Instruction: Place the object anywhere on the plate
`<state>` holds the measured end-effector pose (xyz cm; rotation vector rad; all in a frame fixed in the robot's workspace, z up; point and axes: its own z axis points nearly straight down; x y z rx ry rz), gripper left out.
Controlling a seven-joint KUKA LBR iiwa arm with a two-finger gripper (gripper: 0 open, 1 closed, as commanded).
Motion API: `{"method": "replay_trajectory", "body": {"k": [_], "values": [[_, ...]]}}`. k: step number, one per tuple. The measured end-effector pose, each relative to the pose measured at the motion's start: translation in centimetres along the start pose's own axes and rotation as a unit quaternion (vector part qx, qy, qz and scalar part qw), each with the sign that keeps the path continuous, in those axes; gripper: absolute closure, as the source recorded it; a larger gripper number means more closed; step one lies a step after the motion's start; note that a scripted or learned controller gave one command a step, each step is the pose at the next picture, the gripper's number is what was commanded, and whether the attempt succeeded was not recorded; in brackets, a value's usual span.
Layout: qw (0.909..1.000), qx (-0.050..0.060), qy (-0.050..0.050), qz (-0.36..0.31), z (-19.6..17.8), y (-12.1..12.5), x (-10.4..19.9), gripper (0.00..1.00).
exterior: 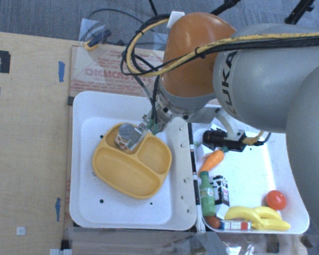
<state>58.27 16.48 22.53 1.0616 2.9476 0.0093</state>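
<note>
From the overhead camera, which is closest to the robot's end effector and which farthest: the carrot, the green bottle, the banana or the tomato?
Measured from the end effector, above the yellow plate in the left bin:
1. Carrot, just across the divider, upper right bin.
2. Green bottle, below the carrot.
3. Banana, along the right bin's near edge.
4. Tomato, far right; close to the banana's rank.

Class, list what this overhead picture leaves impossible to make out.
- Gripper: the arm's bulk hides its fingers.
- Small can on the yellow plate: label too blurred to read.
- Right bin: far side covered by the arm.
- Object below the green bottle: too small to identify.
</note>
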Motion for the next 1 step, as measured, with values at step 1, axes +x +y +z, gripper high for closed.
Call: {"method": "replay_trajectory", "body": {"k": [1], "values": [[1.0,0.002,0.001,0.003,-14.58,7.24,-2.55,0.0]]}}
